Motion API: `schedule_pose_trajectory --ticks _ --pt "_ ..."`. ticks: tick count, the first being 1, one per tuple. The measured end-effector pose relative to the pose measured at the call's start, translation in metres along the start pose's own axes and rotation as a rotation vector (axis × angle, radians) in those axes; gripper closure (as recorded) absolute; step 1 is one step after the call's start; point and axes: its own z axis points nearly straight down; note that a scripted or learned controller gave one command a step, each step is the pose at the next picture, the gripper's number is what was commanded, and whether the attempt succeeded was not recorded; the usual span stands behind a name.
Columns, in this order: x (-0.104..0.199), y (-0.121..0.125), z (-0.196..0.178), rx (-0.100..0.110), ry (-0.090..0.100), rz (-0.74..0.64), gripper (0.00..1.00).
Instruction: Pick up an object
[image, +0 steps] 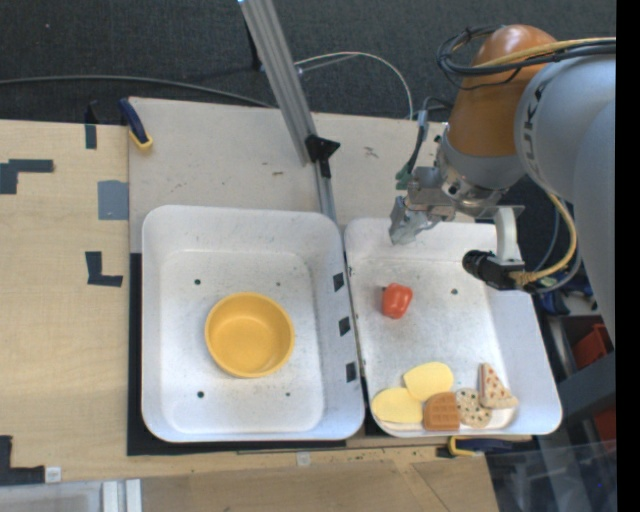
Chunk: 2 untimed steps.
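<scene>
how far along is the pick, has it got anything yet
Nothing looks picked yet. The gripper is over the far edge of the right bin with nothing visible between its fingers. The red pepper lies loose on the bin floor nearer the camera, and the yellow pieces, cracker and cheese wedge sit at the near edge. The yellow bowl rests in the left bin. Reaching, grasping and lifting remain.

We see two bins side by side, a bowl (250, 334) in the left bin (170, 240), a pepper (397, 301) mid right bin (520, 330), gripper (408, 228) over its far edge, food pieces (445, 398) clustered along its near edge.
</scene>
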Motion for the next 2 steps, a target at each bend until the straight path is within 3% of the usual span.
schedule_pose_trajectory --ticks 2 --pt "0.111 -0.022 0.001 0.000 0.000 -0.002 1.00"
